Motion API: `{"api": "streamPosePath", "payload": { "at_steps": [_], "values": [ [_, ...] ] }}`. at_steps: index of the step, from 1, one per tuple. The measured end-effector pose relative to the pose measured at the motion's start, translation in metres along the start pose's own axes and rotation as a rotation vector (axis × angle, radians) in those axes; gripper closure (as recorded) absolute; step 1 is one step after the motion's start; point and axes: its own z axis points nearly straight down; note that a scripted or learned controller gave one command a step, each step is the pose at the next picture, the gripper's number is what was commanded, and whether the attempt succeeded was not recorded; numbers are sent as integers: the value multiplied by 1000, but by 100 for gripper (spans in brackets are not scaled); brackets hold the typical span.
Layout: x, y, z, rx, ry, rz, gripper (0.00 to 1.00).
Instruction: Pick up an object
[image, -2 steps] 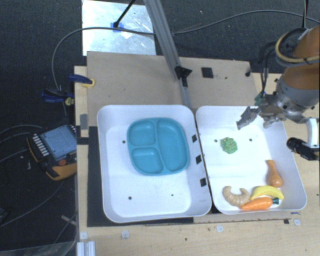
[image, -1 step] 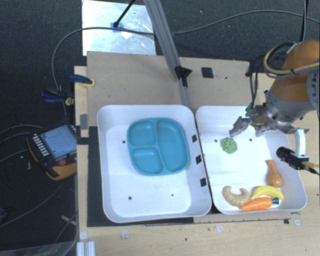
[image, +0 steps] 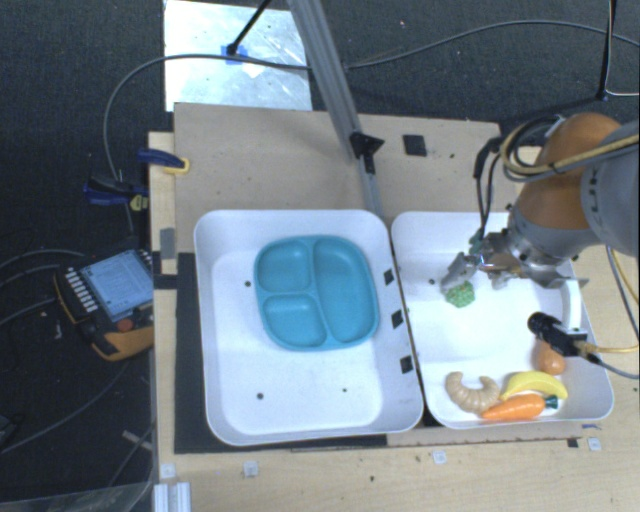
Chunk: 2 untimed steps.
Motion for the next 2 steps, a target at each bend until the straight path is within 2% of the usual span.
{"api": "streamPosePath", "payload": {
  "at_steps": [1, 2],
  "values": [
    [0, 0, 52, 0, 0, 0, 0],
    [0, 2, 38, -8, -1, 0, 100]
  ]
}}
